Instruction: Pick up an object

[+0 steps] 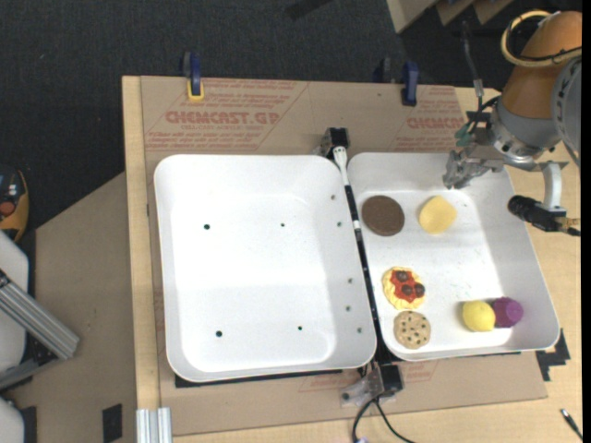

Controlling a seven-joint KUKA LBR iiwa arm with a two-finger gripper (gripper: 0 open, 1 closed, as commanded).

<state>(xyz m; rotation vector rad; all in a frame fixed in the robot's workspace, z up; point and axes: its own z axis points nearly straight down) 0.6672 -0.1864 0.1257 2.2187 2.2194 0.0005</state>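
**Pick not yet made: gripper above right bin, all objects at rest**

Left to right. The left bin [249,266] sits on a brown board [277,109] marked with red lettering; two blue-and-yellow clamps [193,74] hold the board's far edge. A black hinge or bracket piece [336,142] lies at the far end of the seam between the bins.

The right bin [526,266] carries every candidate object. Nearest the seam: a brown disc [382,215], then toward the camera a pizza-like toy [404,287] and a chocolate-chip cookie [412,329]. Further right: a yellow lump [438,215] near the far end, and a second yellow piece [477,315] touching a purple piece [507,312] at the near right corner.

The gripper [459,175] hangs over the far part of the right bin, just beyond the yellow lump and apart from it. Nothing is seen between its fingers; whether they stand apart or together cannot be told at this size.

Judgement: the task is at approach stage. No object is lifted; descent, closing and raising all remain. The yellow lump is the likeliest target by nearness.

Surroundings: dark carpeted floor [92,26] beyond the bench, aluminium framing [37,326] at the near left, cables [369,413] at the near edge.
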